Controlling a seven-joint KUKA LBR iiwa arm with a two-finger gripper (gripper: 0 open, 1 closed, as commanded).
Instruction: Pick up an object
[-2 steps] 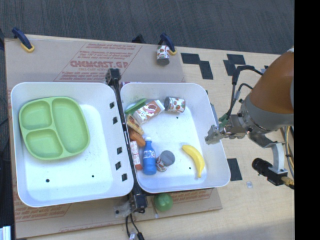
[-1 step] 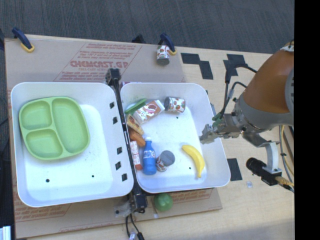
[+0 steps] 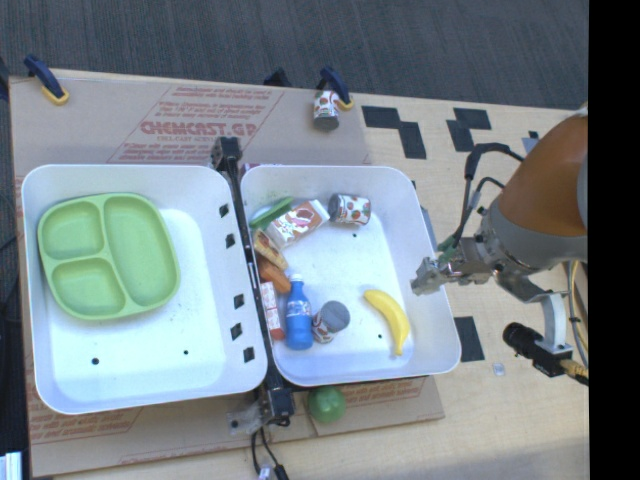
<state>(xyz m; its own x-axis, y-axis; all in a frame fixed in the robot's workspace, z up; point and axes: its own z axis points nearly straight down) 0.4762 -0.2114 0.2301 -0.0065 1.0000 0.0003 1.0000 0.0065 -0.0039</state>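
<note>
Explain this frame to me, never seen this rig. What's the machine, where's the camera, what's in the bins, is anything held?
It is one fixed camera above a bench, looking down at a slant. The machine is a single robot arm, grey with an orange band, reaching in from the right. Its gripper sits at the right rim of the right bin; I see nothing between its fingers, and the view is too small to tell how they stand.

The left bin holds a green divided plate. The right bin holds a banana, a blue bottle, a small can, a snack packet and a few other small items along its left side. A green ball lies outside, just below the right bin. The job is to pick up an object; none is lifted yet.
</note>
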